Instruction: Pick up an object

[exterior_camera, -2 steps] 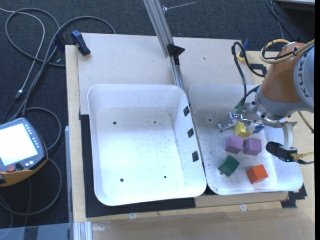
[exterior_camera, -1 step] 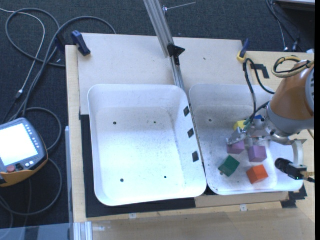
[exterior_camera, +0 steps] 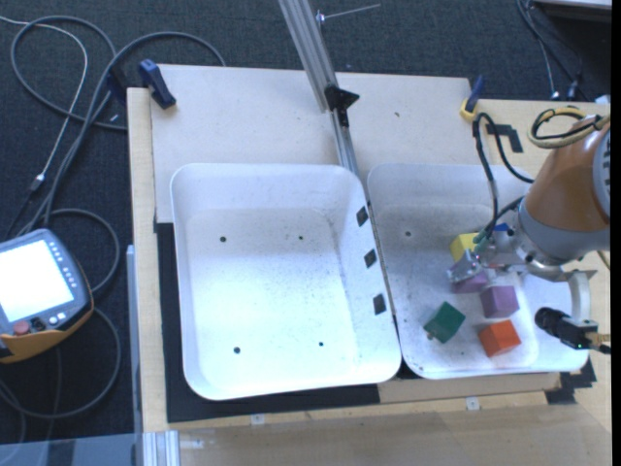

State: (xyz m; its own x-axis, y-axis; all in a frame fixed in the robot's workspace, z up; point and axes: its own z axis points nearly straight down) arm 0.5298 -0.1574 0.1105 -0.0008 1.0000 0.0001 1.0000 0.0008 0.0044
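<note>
Leftmost, the left bin (exterior_camera: 262,289) holds nothing to grasp; the objects lie in the right bin (exterior_camera: 408,202). There a green block (exterior_camera: 445,320) sits low, a yellow piece (exterior_camera: 463,245) higher up, then a pale purple block (exterior_camera: 473,282), a purple cube (exterior_camera: 500,301) and an orange cube (exterior_camera: 500,338). The jaws (exterior_camera: 469,271) are down right at the pale purple block, seemingly touching it. Nothing looks lifted, so the pick is judged not yet done; whether they are spread or pinching, I cannot tell.
</note>
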